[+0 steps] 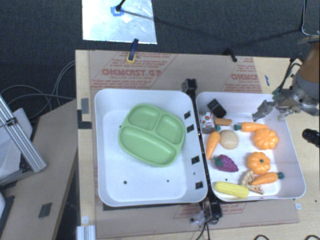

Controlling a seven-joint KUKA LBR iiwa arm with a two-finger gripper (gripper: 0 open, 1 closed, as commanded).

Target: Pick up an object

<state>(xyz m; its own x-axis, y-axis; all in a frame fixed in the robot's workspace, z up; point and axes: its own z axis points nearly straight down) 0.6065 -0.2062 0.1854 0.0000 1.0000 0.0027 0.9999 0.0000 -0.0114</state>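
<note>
Nearest lies a toy corn cob [231, 189] at the right bin's [295, 156] near edge. Above this bin's far right rim, the pincer [270, 110] hangs with fingers spread, holding nothing. Just left is a carrot [251, 126], near two pumpkins [265, 138]. A green divided plate [151, 134] lies in the left bin [107, 134].

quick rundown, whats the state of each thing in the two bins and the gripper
gripper: fingers open, above the right bin's far right side, holding nothing
green divided plate: flat in the left bin, compartments bare
corn cob: lying on its side by the right bin's near wall
purple grapes: loose on the bin floor
two pumpkins: upright, apart
carrot: lying, tip toward the near side
</note>
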